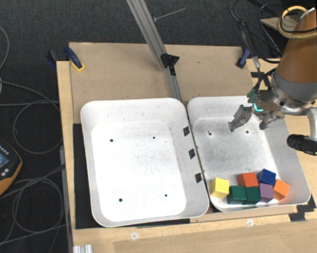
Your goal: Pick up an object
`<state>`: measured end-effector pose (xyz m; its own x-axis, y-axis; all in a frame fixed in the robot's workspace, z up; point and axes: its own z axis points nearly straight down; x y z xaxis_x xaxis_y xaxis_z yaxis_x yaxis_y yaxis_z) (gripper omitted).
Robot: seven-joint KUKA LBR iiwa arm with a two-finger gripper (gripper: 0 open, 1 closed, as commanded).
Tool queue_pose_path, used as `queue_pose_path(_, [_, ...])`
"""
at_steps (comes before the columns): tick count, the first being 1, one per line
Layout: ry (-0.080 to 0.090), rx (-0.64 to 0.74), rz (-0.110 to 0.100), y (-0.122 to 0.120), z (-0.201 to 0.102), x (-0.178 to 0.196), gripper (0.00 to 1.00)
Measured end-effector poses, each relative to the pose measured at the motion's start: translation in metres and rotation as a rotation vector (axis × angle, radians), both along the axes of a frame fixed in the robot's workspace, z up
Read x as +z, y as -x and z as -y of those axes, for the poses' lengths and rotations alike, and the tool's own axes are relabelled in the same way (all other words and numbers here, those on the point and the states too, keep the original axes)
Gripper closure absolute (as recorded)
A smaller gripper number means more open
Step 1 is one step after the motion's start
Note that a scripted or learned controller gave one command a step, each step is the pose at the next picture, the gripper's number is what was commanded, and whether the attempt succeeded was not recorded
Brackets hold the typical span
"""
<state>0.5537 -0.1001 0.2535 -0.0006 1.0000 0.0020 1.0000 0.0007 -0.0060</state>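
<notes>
**Nothing picked up yet — the claw hangs spread and bare over the right bin**

Start at the gripper point(251, 118): you see its two fingers splayed apart, one reaching toward 9 o'clock, the other toward 4 o'clock, with nothing between them. It hovers above the far part of the right bin point(199, 108), over bare floor.

The things you could take all sit well away, toward 6 o'clock from the claw, bunched against the near wall of that bin: a yellow cube point(220, 186) slightly apart at the 9 o'clock end of the group, then a green block point(243, 194), a red cube point(249, 179), a purple cube point(266, 190), a blue cube point(267, 176) and an orange cube point(281, 187). In my judgement the whole task is still ahead of you — travel, descent, closing, lift.

The left bin point(90, 113) lies at 9 o'clock.

Hard to read: the cubes press together, so their touching faces and any free gaps for a finger are unclear, and the arm point(300, 64) is cut off at the picture's edge.
</notes>
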Motion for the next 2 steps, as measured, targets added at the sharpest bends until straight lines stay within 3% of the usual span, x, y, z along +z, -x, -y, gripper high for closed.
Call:
queue_pose_path(1, [0.001,-0.001,0.005,0.0,0.0,0.002,0.0])
queue_pose_path(2, [0.0,-0.002,-0.002,0.003,0.009,-0.054,0.0])
